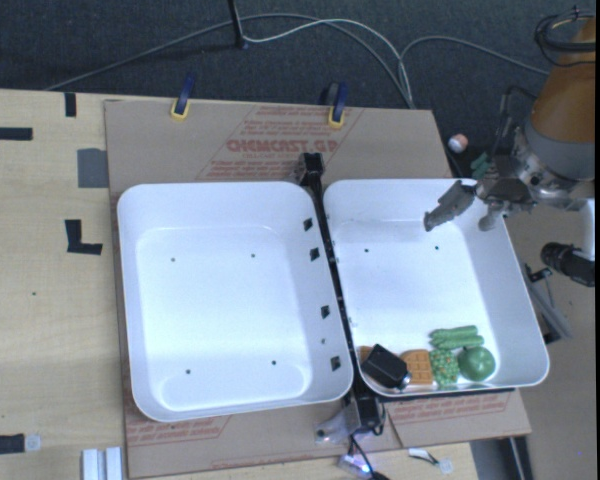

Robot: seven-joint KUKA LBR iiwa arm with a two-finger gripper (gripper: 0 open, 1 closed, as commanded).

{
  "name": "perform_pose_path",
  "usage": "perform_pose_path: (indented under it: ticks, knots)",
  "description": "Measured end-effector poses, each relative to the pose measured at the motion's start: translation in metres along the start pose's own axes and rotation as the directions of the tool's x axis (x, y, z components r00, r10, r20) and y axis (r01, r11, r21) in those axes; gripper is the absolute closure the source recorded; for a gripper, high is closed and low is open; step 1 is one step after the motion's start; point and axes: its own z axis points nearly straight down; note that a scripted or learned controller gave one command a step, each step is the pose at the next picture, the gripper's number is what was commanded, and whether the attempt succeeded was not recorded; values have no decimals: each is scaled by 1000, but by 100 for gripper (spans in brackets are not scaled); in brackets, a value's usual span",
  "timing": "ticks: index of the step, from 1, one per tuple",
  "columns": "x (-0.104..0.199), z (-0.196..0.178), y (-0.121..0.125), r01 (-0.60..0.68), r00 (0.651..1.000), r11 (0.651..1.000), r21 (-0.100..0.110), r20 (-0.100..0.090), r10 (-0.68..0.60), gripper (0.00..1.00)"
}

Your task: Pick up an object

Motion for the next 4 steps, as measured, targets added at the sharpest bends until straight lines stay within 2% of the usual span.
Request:
perform_pose_path:
  ticks: [1, 2, 3, 4]
  knots:
    - [10, 116, -67, -1, 1000, 1000, 11, -2, 2, 0]
    - [10, 101, -64, 0, 1000, 1000, 0, 0, 0, 100]
    - [5, 11, -78, 0, 1000, 1000, -8, 1, 0, 100]
    - [77, 7, -78, 6, 1000, 1000, -1, -1, -6, 100]
